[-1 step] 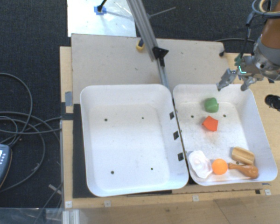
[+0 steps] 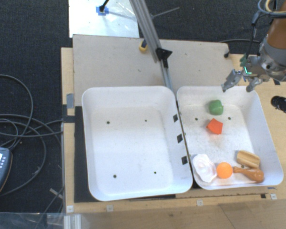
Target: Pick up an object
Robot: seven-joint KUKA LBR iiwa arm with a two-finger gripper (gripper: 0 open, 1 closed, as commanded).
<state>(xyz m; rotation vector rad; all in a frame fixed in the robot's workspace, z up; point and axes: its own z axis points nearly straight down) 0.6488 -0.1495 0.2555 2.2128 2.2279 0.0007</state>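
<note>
Jaws: I'm watching the jaws (image 2: 241, 80) hanging over the far rim of the right bin (image 2: 264, 116), two fingers spread apart, nothing between them.

Nearest target: I'm reading the green block (image 2: 216, 107) as the closest candidate; it's lying just below and to the left of the jaws in this view, inside the right bin, near its far end.

Next in line: the orange cube (image 2: 215, 126) is sitting just beyond the green block along that same line, farther from the jaws, the two apart from one another.

Far cluster: I'm seeing the orange ball (image 2: 224, 170), a white crumpled piece (image 2: 203, 167), a tan wooden block (image 2: 248, 159) and a brown handled piece (image 2: 249, 174) bunching at the near end of the bin, well away from the jaws; the ball is touching or almost touching its neighbours.

Long axis: the green block is looking roughly as wide as it is long, so I'm judging finger orientation matters little there.

Coming move: I'm expecting a short shift inward and to the left, then a descent, if the green block is the pick.

Risk: I'm thinking the bin's far wall is crowding the approach.

Other bin: the left bin (image 2: 93, 142) is lying farther left across the surface (image 2: 114, 61).
</note>
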